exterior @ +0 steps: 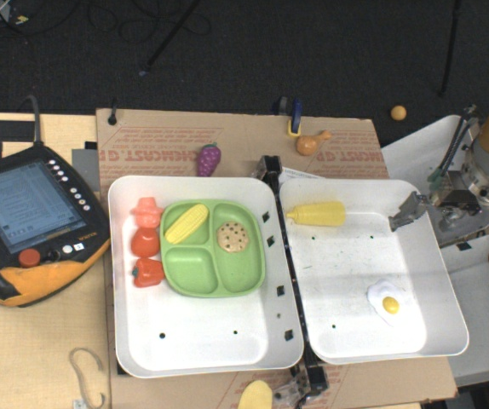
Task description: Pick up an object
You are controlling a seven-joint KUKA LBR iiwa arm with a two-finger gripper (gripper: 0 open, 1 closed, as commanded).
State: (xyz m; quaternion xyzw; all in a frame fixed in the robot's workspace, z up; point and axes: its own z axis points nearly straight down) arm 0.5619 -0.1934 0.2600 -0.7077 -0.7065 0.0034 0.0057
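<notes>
a: while the bench sits quiet, what lies on it, left to right?

b: a teach pendant (27, 220) rests at far left. the left bin (134, 339) holds a green divided plate (213, 250), with a toy corn cob (184, 222) in its upper-left section and a cookie (232, 238) in its right section. three red and pink toy pieces (146, 242) stand in a column just beside the plate's left edge. a purple grape bunch (208, 158) lies on the cardboard behind the bins.

a: and the right bin (347, 313)?

b: a yellow mustard bottle (316, 215) lies on its side near the back wall; a toy fried egg (386, 300) sits toward the front right, well apart from it. either could be the pick.

a: the gripper (408, 210)?

b: it is at the bin's right rim, above the egg and to the right of the bottle, touching neither. whether its jaws are spread or pressed together cannot be told from here.

a: the risk?

b: likely a miss. the egg looks flat, so fingers could close over it and come up with nothing; the rounded bottle could roll or squirt out of a pinch. a descent this close to the rim could also clip the bin wall.
</notes>
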